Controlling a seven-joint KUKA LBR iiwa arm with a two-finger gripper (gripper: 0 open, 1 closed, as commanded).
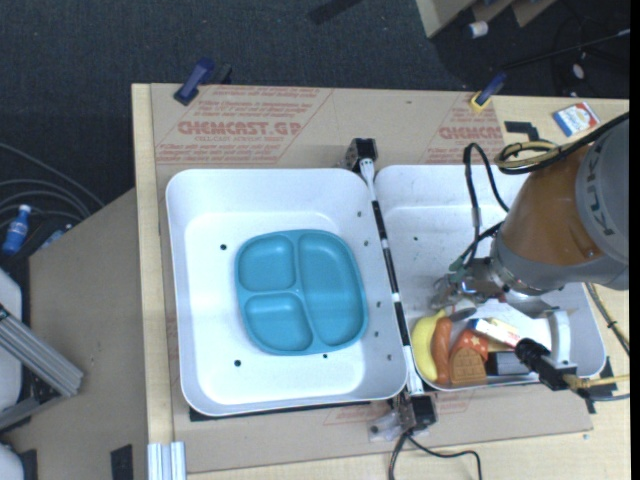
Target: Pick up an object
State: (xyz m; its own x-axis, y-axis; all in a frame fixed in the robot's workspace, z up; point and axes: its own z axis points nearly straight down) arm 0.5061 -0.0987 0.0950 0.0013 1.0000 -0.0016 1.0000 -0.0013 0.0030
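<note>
A blue three-compartment plate (pixel 298 291) lies flat in the left bin (pixel 200 218). In the right bin (pixel 430 208), at its near left corner, sit a yellow rounded object (pixel 427 347) and an orange-brown object (pixel 467 356) side by side, with a white and red item (pixel 500 329) just behind them. My gripper (pixel 456 295) hangs low over this pile, directly above the yellow and orange objects. The grey wrist and orange band (pixel 545 208) cover most of the bin's right half.
Black cables (pixel 480 183) loop from the arm over the right bin's far side. A black divider strip (pixel 385 258) runs between the two bins. Blue and yellow clamps (pixel 195 80) sit on the cardboard bench behind them.
</note>
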